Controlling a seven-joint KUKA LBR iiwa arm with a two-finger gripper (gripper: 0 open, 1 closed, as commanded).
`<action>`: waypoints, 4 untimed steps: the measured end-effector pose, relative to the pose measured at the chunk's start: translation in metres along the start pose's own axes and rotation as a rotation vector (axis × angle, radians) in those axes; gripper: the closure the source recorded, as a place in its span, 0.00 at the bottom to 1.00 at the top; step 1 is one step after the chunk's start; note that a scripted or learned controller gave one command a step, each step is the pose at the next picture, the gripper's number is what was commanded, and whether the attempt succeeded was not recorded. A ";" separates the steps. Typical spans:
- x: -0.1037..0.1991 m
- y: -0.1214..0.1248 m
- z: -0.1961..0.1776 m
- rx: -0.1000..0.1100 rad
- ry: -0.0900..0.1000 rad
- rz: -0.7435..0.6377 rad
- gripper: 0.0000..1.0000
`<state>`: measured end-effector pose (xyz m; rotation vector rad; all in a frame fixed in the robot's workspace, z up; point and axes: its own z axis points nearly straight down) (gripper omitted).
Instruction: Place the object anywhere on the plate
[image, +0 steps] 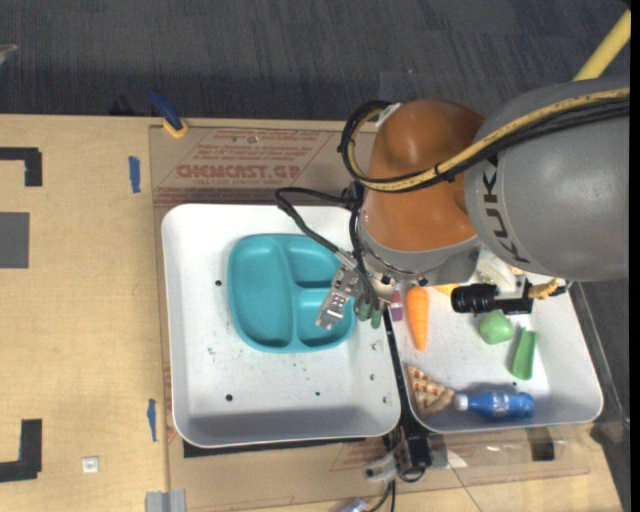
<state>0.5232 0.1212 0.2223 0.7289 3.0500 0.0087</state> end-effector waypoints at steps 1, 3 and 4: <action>-0.031 -0.070 0.010 0.006 0.003 -0.166 1.00; -0.011 0.094 0.017 -0.001 0.000 -0.261 1.00; -0.013 0.092 0.018 0.001 0.000 -0.258 0.00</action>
